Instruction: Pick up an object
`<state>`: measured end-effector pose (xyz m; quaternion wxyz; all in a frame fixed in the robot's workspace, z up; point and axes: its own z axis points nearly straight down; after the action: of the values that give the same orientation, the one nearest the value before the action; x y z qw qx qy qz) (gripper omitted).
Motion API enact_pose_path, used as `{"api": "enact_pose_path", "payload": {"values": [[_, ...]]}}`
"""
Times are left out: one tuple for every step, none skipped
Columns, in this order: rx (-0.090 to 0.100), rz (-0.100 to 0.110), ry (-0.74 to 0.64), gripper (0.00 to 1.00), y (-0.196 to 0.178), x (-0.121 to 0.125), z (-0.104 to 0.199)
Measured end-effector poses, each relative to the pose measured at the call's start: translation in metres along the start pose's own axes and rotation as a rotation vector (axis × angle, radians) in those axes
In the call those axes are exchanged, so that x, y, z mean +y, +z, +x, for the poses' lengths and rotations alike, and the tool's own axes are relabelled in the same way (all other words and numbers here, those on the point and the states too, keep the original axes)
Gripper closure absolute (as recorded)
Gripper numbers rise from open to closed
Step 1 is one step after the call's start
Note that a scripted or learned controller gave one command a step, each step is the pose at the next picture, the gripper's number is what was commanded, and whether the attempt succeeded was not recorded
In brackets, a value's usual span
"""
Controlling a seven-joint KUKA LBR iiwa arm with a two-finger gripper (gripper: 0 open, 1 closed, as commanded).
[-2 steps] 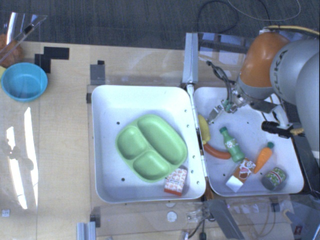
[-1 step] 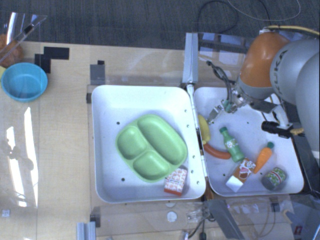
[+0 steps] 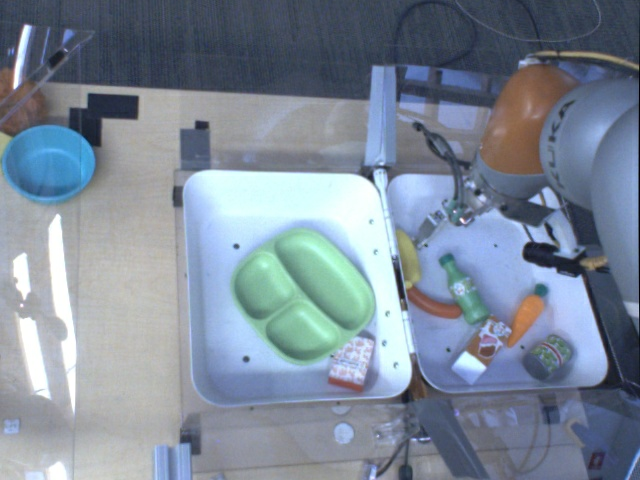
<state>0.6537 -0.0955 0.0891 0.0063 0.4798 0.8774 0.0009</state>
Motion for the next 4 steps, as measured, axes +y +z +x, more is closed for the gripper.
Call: {"api": "enact_pose_path", "payload": {"values": [[0.0, 0.0, 0.0, 0.0, 0.0, 0.0, 0.0], [0.0, 0.0, 0.0, 0.0, 0.0, 0.0, 0.0], [0.0, -0.003, -0.127, 0.0, -0.001, -0.018, 0.018], [0.001, -0.004, -0.127, 0.0, -0.001, -0.018, 0.019]]}}
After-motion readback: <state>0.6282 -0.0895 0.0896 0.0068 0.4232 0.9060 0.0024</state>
